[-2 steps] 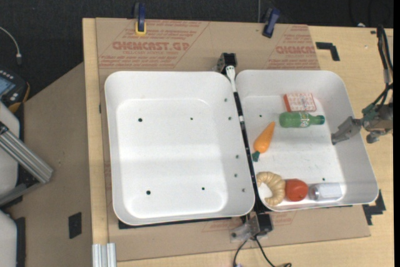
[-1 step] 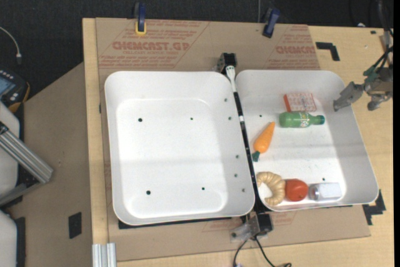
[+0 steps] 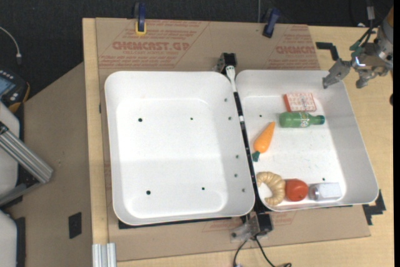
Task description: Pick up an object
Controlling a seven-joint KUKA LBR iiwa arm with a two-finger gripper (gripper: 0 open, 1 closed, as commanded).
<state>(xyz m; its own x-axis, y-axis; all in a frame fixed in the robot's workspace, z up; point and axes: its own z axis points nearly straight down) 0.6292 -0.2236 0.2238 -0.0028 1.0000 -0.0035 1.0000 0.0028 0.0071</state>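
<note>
I am watching the gripper (image 3: 347, 72) hanging over the far right corner of the right-hand shallow white bin (image 3: 350, 134), just at its rim. Its two fingers are standing spread apart, with nothing between them.

The objects are all lying in that right bin. Nearest the gripper is the pink-and-white printed flat packet (image 3: 299, 101), near the far edge, and just below it, touching or almost so, the green plastic bottle with a white label (image 3: 300, 120), lying on its side. Its long axis is running roughly parallel to the bin's far edge, cap end toward the right wall. A small orange carrot-shaped toy (image 3: 264, 137) is lying tilted by the left wall. Along the near edge sit a beige croissant-shaped toy (image 3: 272, 186), a red round piece (image 3: 296, 189) and a silvery clear wrapped item (image 3: 326, 191), crowded together.

I am judging the bottle or packet the likeliest target: both lie toward the bin's middle from the gripper, leftward and nearer the front. The left white bin (image 3: 119, 134) holds no objects.
</note>
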